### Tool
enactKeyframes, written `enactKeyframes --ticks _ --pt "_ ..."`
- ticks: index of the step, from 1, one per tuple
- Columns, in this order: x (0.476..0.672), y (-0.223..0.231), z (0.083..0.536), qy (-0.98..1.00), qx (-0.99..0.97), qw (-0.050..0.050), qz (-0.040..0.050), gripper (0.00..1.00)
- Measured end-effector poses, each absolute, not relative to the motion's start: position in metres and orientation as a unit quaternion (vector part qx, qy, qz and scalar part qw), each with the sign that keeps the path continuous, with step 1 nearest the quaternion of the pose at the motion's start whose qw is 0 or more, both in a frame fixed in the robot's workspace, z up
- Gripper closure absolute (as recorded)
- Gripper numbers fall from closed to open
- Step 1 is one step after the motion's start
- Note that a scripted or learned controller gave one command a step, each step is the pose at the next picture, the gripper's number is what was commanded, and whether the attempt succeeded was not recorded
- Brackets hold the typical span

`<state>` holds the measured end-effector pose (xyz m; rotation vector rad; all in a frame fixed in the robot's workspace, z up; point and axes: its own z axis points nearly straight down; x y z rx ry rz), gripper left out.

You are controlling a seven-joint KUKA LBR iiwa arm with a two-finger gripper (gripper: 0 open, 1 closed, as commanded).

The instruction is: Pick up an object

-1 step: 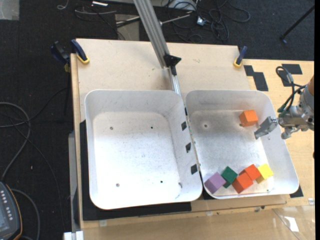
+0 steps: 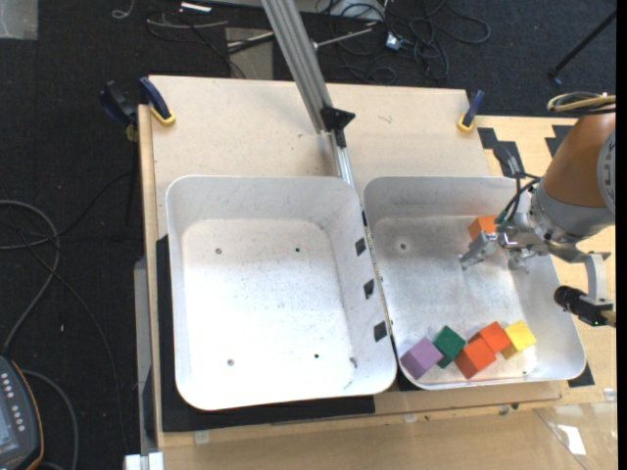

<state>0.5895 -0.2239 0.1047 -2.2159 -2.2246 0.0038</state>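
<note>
The gripper (image 2: 487,250) is reaching low into the right bin (image 2: 411,204), its fingers spreading open beside an orange block (image 2: 481,226) and gripping nothing. Purple, green, orange and yellow blocks (image 2: 468,347) are sitting clustered against the near wall, probably harder to reach.

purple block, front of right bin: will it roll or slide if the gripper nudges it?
The purple block looks flat-faced and cube-like, so it would probably slide, not roll. It sits against the green block near the bin's front edge, so a push would likely shove its neighbour or jam at the wall. It looks rigid and probably light.
</note>
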Motion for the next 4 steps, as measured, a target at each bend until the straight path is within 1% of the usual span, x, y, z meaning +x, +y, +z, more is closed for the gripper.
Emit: enactKeyframes --ticks 1,2,3,4 --pt "0.628 -0.224 0.096 -0.708 -0.706 -0.002 -0.0009 0.0" --pt "0.663 -0.205 0.096 -0.709 -0.705 -0.003 -0.0014 0.0" --pt "0.662 -0.206 0.106 -0.709 -0.705 -0.003 0.0001 1.0" --pt "0.574 -0.154 0.141 -0.707 -0.707 0.002 0.0004 1.0"
